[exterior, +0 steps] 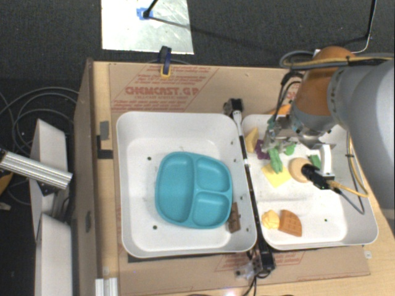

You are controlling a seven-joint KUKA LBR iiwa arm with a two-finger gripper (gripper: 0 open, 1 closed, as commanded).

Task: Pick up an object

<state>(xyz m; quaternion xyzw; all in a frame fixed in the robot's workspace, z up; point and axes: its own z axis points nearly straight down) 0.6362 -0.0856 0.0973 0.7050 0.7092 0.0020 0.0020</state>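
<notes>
Bins: two shallow white ones. Left bin (133, 165) holds one blue sectioned plastic tray (193, 190). Right bin (345, 227) holds several small toy foods, one green piece (275, 161) just below the gripper (281, 142); its grip cannot be told.

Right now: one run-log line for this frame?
arm: over right bin | gripper: low among toy foods, grasp unconfirmed | nearest: green piece, yellow block | left bin: blue divided plate

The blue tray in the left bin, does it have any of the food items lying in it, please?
No, the blue tray has all its compartments bare, and the food items lie in the right bin.
</notes>
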